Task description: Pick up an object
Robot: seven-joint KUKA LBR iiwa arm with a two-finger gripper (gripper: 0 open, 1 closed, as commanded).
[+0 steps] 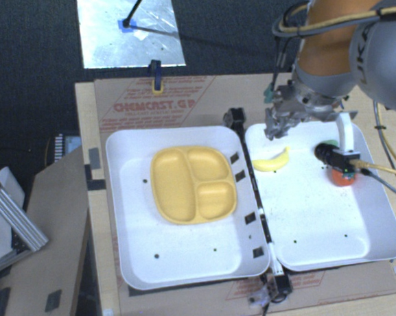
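A small yellow banana [272, 160] lies in the right bin [329, 239], near its far left corner. A red-orange round object [343, 177] sits near the bin's right side, partly hidden by robot parts, with a bit of green [329, 144] just beyond it. My gripper [275, 130] hangs over the far left part of the right bin, just beyond the banana and slightly above it. Nothing is visibly held by it.
The left bin [144, 255] holds a yellow divided plate [192, 184] at its middle. A black divider with clips [250, 183] runs between the two bins. The arm's grey and orange body [338, 31] looms over the far right corner.
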